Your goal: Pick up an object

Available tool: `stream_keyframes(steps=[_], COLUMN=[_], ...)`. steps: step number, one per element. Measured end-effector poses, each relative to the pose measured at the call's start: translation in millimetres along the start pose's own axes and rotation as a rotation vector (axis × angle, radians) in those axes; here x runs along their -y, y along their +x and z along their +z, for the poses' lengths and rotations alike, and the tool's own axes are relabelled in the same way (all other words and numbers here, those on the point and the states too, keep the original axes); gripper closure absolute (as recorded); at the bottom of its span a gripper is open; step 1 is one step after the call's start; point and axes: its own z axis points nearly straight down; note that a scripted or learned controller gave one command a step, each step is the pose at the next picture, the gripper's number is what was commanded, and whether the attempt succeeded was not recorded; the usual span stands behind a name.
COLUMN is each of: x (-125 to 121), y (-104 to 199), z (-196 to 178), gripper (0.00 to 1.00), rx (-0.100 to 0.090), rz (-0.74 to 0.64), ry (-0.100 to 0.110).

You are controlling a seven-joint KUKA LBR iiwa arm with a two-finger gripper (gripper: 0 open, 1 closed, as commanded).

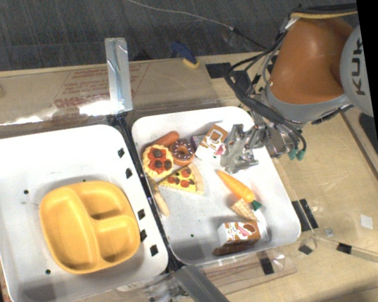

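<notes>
Orange plastic toy carrot (237, 186) lying right of centre in right white bin (276, 200), just near of metal two-finger gripper (236, 154). Gripper low over bin, pinching nothing visible; spread or pressed together: cannot tell. Yellow compartment tray (89, 225) in left white bin (6, 161).

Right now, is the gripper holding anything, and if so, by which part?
Nothing shows between the fingers of the gripper. It hangs over the right bin, just above the carrot and beside the small carton.
</notes>
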Motion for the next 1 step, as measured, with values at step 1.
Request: stream_keyframes(steps=[1], x=[-0.3], y=[1.9], z=[4.4], gripper=[0.0], rx=[-0.009], rz=[0.001], ry=[-0.003])
